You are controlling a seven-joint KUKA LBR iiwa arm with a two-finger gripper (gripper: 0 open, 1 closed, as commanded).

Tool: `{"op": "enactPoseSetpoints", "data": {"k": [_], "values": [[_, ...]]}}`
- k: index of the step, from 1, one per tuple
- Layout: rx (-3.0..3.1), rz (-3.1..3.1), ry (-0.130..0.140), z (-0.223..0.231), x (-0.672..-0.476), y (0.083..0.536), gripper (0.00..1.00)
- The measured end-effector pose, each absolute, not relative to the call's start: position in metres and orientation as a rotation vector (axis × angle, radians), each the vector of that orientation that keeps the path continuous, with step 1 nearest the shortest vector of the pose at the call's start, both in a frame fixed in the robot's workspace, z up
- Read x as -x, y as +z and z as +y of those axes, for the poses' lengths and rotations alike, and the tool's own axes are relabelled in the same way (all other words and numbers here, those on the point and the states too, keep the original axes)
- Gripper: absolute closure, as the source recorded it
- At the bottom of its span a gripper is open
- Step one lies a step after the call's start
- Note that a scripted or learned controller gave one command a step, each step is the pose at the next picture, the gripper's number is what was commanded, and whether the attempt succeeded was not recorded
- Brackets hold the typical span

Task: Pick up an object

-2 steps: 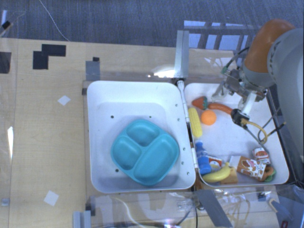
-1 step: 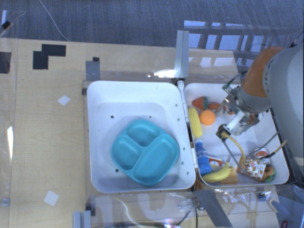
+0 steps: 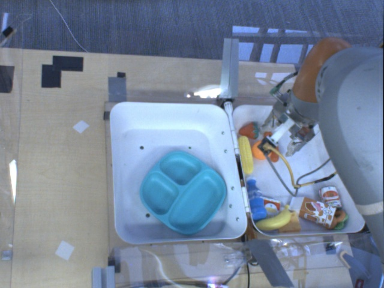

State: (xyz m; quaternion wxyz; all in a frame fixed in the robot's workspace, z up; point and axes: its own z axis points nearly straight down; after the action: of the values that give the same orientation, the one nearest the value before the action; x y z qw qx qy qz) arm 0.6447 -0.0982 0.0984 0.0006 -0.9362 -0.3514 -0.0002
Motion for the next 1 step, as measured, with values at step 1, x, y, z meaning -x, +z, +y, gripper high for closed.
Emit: {"op": "enactPoseSetpoints", "data": {"k": [1], "values": [[2.907, -1.197, -0.010, -0.1266, -0.6372, 0.0870, 0.00]]}}
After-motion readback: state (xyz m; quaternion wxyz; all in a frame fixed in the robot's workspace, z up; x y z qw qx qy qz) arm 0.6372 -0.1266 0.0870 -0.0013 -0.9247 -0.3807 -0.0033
